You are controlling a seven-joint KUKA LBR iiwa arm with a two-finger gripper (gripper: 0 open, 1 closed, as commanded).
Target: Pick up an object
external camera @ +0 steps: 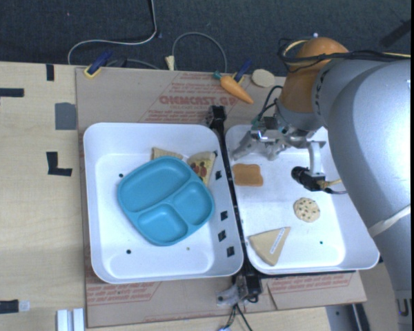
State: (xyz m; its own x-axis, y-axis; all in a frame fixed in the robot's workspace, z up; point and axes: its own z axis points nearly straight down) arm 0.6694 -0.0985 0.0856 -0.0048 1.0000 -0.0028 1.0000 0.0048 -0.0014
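Note:
My gripper (257, 149) hangs over the far left part of the right bin (331, 261). Its fingers are spread open with nothing between them. Just below it lies a brown slice of toast (248, 176). Nearer the front of the same bin are a round cookie (306, 209) and a pale sandwich wedge (270, 243). In the left bin (100, 185) a blue divided plate (166, 199) partly covers a pizza slice (203, 164) and another flat piece (163, 154).
An orange toy carrot (234, 89) and a beige lump (263, 78) lie on the cardboard behind the bins. Black clips (225, 205) run along the wall between the bins. The grey arm (372, 129) covers the right bin's right side.

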